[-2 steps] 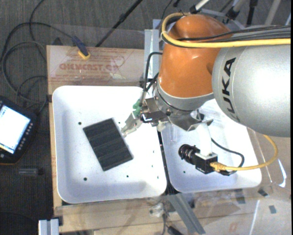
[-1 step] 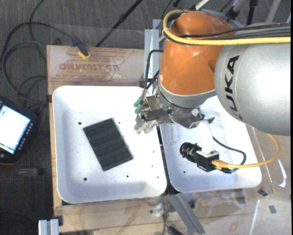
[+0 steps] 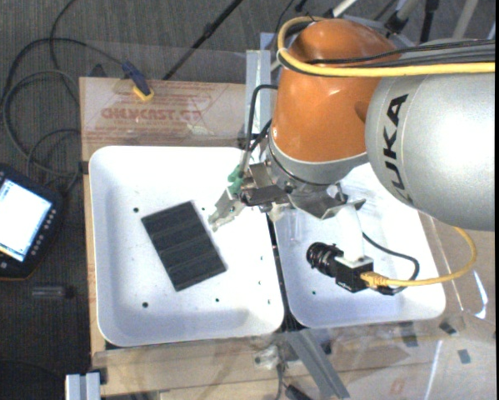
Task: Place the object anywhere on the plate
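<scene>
The plate (image 3: 183, 245) lay just beside the claw (image 3: 221, 213), whose grip you could not tell from above, so you needed to centre over it before lowering.

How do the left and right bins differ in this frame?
The left bin bears a black ribbed slab, lying askew; the right bin's visible floor shows none. The left bin lies open to view; the arm covers much of the right bin. The gripper hangs over the left bin, not the right. Both are white and shallow.
</scene>
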Robot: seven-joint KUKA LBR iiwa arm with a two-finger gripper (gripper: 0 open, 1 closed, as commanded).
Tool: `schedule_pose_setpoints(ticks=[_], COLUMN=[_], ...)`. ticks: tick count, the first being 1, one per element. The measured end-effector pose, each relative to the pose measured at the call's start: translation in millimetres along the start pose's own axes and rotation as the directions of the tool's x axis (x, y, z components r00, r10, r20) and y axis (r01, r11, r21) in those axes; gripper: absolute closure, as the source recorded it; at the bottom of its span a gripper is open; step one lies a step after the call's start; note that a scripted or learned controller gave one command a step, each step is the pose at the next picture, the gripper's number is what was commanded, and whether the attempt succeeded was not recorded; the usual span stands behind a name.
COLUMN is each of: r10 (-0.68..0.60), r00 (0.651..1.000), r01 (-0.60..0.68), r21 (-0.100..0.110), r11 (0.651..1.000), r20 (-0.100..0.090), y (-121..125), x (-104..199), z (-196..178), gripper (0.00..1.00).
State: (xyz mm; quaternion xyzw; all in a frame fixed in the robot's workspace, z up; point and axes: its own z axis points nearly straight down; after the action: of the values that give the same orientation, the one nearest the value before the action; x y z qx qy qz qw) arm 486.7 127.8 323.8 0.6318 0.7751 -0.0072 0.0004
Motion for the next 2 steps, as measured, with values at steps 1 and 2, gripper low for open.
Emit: schedule_pose_setpoints(ticks=[1, 2], r10=[-0.022, -0.017], r00=[1.0, 1.0], r01=[0.022, 0.017], r21=[-0.018, -0.014], r11=[1.0, 1.0], r20=[-0.01, -0.005], y=[18.6, 19.2], x=[80.3, 76.2], z=[225.6, 219.1], gripper=[0.0, 1.0])
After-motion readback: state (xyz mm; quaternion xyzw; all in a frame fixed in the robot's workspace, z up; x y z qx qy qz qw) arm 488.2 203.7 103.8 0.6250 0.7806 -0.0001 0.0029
